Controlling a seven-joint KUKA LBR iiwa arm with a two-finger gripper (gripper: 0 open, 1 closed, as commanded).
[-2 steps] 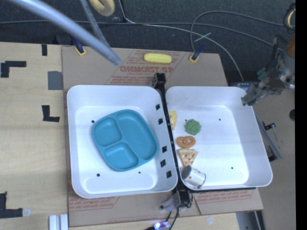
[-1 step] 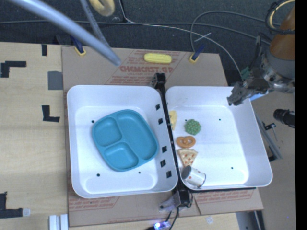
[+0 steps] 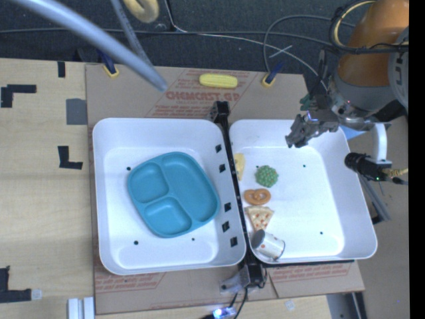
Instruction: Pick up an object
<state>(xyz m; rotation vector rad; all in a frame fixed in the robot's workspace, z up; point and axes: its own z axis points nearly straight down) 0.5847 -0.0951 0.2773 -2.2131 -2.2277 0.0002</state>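
Gripper [image 3: 297, 137] hung over the right bin's [image 3: 332, 234] far edge, fingers' state impossible to tell, nothing seen between them, green toy [image 3: 266, 175], pretzel [image 3: 257, 196], pizza slice [image 3: 259, 216] lay well apart along the bin's left side, blue tray [image 3: 172, 193] sat in the left bin [image 3: 113, 178].

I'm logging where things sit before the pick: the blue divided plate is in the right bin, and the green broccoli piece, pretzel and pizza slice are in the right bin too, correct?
Not quite. The camera view shows the blue divided plate in the left bin, not the right one. The rest stands: the green broccoli piece, pretzel and pizza slice lie in the right bin.
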